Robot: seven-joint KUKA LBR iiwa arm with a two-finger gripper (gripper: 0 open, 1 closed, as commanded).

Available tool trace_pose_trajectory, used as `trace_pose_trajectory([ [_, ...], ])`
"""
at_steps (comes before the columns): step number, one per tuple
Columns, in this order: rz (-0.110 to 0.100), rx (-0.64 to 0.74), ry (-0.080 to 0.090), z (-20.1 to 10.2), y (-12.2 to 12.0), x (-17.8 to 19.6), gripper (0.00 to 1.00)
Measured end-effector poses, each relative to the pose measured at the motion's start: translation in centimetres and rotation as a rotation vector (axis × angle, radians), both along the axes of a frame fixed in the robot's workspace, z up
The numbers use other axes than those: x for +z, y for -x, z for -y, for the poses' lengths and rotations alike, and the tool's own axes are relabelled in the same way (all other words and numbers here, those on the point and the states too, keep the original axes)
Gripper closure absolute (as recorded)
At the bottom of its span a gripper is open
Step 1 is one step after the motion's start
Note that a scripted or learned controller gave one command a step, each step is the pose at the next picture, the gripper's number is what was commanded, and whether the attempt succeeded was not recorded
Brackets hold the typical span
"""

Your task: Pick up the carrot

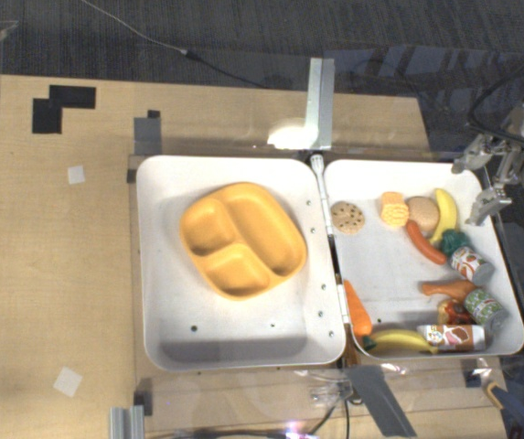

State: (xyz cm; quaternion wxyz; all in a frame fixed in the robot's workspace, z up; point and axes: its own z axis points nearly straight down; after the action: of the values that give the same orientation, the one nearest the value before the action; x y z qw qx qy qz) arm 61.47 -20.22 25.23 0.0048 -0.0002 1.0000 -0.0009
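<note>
My gripper (pixel 497 183) hangs over the right bin's (pixel 385 273) far right corner, fingers apart, nothing between them. The carrot (pixel 358 309) lies against that bin's left wall near the front, well apart from me. A yellow banana (pixel 399 340) lies just beside its tip, and a labelled bottle (pixel 452 337) lies along the front wall; its writing is too small to read. A cookie (pixel 346 216) sits further back. The left bin (pixel 165 327) holds a yellow divided plate (pixel 240 239).
</note>
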Motion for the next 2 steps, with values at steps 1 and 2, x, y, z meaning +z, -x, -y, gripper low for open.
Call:
trace_pose_trajectory([
  [1, -0.008, -0.143, -0.004, 0.2, 4.9, -13.8, 0.00],
  [2, -0.006, -0.391, -0.005, -6.5, 12.1, -14.9, 0.00],
])
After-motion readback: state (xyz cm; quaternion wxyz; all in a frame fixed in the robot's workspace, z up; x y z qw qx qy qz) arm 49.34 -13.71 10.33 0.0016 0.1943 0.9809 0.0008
